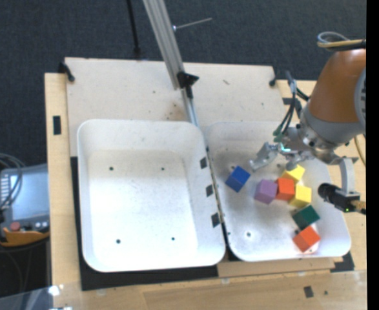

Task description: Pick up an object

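1. We see our gripper (pixel 266 155) hanging over the right bin (pixel 241 237), above and between the blue cube (pixel 238 178) and the cluster of blocks.
2. How far our hand is open we cannot tell; nothing shows in its hold.
3. The candidates all lie in the right bin: the blue cube stands apart, while the purple cube (pixel 266 191), orange cube (pixel 286 188) and two yellow cubes (pixel 297 173) touch one another. A green cube (pixel 305 216) and a second orange one (pixel 307 238) lie nearer the front rim.
4. We judge the blue cube the safest pick, since it has free space around it.
5. If we descend on the cluster, we risk landing on a neighbour and shoving blocks aside instead of closing on one.
6. A descent between blue and purple could close on nothing.
7. The left bin (pixel 99 250) offers us nothing to pick.
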Controlling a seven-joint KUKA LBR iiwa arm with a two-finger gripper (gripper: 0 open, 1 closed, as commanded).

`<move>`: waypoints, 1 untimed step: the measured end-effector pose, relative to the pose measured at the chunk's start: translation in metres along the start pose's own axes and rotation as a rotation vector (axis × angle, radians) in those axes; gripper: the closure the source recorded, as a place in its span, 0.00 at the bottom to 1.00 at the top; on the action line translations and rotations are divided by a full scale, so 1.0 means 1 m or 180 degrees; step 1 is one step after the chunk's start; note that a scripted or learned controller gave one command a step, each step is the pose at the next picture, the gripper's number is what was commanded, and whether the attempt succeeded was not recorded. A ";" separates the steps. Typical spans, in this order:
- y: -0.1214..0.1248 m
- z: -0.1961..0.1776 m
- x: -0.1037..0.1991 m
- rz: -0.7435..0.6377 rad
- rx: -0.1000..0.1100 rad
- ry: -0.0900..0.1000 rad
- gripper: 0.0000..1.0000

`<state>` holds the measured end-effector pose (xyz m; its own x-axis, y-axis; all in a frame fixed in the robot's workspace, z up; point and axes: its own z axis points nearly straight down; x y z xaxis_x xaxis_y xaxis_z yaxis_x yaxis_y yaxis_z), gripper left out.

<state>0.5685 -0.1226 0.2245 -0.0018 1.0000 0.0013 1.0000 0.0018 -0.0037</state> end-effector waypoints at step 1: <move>0.001 -0.002 0.000 0.0003 -0.0016 -0.0004 0.00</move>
<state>0.5694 -0.1228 0.2270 -0.0008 1.0000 0.0001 1.0000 0.0008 0.0014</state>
